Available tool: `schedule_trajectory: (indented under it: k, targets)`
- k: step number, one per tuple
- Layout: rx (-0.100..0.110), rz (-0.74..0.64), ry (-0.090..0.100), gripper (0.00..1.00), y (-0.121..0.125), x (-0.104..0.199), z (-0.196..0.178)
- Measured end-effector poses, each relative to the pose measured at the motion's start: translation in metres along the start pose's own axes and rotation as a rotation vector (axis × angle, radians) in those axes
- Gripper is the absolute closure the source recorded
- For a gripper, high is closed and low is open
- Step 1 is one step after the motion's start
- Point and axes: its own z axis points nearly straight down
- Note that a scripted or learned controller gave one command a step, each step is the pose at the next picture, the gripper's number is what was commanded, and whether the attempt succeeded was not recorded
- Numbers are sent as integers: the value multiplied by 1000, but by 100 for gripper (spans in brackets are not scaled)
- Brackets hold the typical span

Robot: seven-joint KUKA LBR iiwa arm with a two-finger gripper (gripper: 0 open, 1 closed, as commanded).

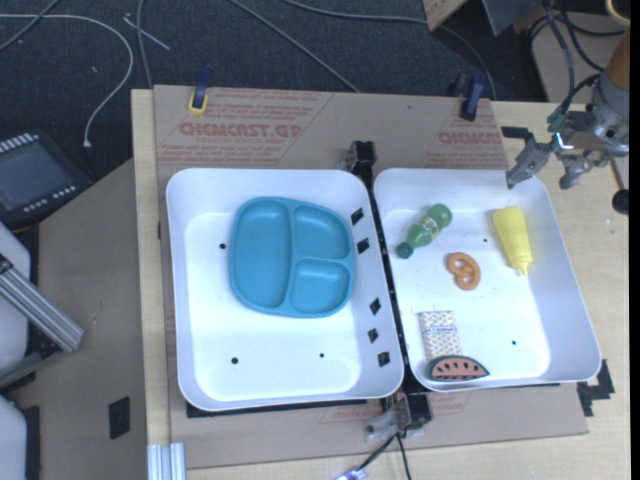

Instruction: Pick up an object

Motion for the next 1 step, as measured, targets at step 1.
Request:
schedule_trajectory:
  k: [1]
  targets:
    - [2,0,1,0,-2,-6,62]
